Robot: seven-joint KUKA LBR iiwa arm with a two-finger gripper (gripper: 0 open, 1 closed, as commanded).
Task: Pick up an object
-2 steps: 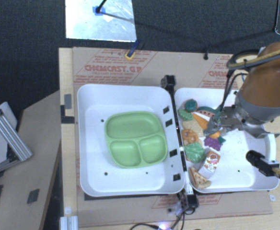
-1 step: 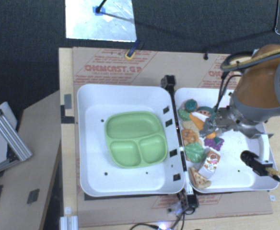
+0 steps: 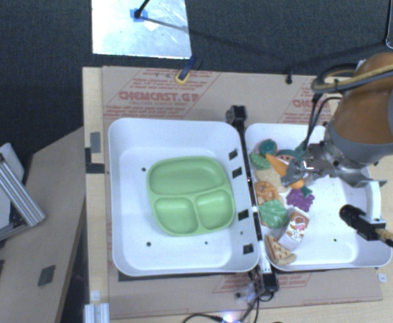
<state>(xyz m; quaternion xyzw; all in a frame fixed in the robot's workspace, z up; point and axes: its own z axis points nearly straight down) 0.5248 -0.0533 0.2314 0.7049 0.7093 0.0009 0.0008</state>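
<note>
Nearest to the camera lies a pizza slice toy (image 3: 279, 250) in the front corner of the right bin (image 3: 331, 247), with a small carton (image 3: 295, 226) just behind it. Further back along the divider I see a green leafy toy (image 3: 273, 212), a pretzel (image 3: 266, 190), purple grapes (image 3: 300, 197) and an orange carrot-like piece (image 3: 276, 161). The hand (image 3: 296, 171) hangs low over this heap, near the carrot piece and the grapes; if it is apart or together I cannot tell, because the arm (image 3: 368, 116) hides it partly.

My worry is the crowding. The toys touch each other, so I think the hand could catch two at once, or push one aside and close on nothing. The toys look small and smooth, so one could easily slip out.

The left bin (image 3: 126, 180) holds a green divided plate (image 3: 190, 195).
</note>
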